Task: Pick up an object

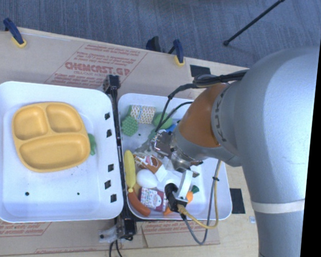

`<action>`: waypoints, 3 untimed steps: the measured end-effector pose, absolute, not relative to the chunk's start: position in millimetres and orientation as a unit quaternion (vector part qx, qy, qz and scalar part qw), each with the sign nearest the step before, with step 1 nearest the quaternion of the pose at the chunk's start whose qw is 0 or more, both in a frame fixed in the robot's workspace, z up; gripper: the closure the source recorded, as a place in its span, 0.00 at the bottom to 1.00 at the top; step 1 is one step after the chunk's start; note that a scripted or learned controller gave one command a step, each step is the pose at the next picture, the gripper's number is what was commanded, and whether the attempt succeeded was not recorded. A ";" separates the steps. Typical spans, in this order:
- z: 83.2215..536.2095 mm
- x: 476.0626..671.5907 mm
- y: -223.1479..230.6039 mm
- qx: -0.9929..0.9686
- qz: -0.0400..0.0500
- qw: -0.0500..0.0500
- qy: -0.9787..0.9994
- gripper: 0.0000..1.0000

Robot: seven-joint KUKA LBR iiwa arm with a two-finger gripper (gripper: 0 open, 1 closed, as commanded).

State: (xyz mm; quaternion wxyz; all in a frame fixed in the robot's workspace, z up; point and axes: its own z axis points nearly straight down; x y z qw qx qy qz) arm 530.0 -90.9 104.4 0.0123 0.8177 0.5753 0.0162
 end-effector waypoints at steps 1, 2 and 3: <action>116.7 532.0 -91.5 0.817 0.018 0.014 0.577 1.00; 116.3 531.6 -91.5 0.817 0.017 0.014 0.577 0.00; 103.1 629.7 -98.0 0.817 0.008 0.007 0.577 0.00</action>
